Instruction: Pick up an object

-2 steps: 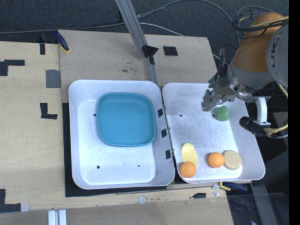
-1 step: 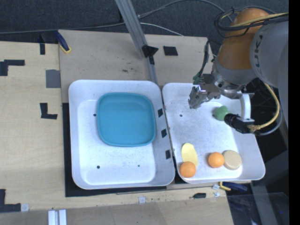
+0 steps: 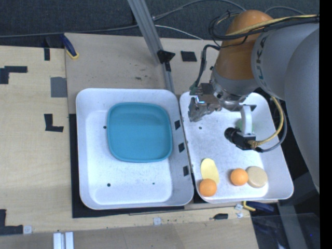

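My gripper (image 3: pixel 197 112) hangs over the far left corner of the right bin (image 3: pixel 228 139), fingers pointing down, with nothing visible between them. Along that bin's near edge lie a pale yellow piece (image 3: pixel 208 168), an orange ball (image 3: pixel 207 187) just in front of it, a second orange ball (image 3: pixel 238 177) and a beige round piece (image 3: pixel 257 176) touching it. All of them sit well nearer the camera than the gripper. A blue square plate (image 3: pixel 139 131) fills the middle of the left bin (image 3: pixel 93 180).
The grey arm with its orange band (image 3: pixel 244 40) covers the far right part of the right bin. A slanted metal pole (image 3: pixel 150 30) rises behind the bins. Cables (image 3: pixel 270 139) loop off the wrist over the right bin.
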You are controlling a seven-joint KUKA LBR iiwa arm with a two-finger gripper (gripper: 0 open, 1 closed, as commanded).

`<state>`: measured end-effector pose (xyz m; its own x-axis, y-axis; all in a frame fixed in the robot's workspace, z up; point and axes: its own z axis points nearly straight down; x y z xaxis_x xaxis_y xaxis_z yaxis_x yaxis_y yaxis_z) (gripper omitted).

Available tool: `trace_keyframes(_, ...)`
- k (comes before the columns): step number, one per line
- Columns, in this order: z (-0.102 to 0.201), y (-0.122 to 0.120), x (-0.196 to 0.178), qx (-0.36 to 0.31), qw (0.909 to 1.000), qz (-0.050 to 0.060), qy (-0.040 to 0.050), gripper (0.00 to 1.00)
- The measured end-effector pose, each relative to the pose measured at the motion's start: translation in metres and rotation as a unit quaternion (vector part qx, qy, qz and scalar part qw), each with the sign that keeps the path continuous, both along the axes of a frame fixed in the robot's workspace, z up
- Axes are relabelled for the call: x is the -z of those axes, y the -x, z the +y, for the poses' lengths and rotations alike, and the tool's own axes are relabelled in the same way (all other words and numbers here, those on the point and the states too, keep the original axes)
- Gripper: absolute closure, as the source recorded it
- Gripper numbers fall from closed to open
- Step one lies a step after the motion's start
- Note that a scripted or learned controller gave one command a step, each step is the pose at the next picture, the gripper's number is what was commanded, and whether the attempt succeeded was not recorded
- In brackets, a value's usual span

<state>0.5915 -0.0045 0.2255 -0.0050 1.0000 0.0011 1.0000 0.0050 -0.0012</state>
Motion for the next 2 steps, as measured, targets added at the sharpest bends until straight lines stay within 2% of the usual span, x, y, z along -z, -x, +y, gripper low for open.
trace_keyframes(1,0.054,-0.012,0.009,0.0,1.0,0.0,0.0001,1.0)
trace_keyframes(2,0.1,-0.011,0.005,0.0,1.0,0.0,0.0001,1.0)
